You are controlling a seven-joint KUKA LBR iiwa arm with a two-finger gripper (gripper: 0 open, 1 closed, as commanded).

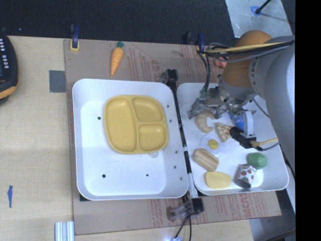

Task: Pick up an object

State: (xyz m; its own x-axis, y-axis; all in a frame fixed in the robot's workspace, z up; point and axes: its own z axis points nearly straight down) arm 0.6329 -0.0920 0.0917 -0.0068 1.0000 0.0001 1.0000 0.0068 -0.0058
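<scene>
Camera view: my gripper [210, 106] low in right bin [281, 185], over pale croissant-like piece [203, 122]; finger state, cannot tell. Nothing lifted; pick remains.

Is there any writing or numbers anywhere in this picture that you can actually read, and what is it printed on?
None can be read for certain.
Cardboard sheet under the bins: faint red printing, repeated in rows, too blurred to read.
Black and orange device at the left edge: rows of small buttons, their markings too small to read.
Small patterned cup in the right bin: red spots, no lettering that I can make out.
</scene>
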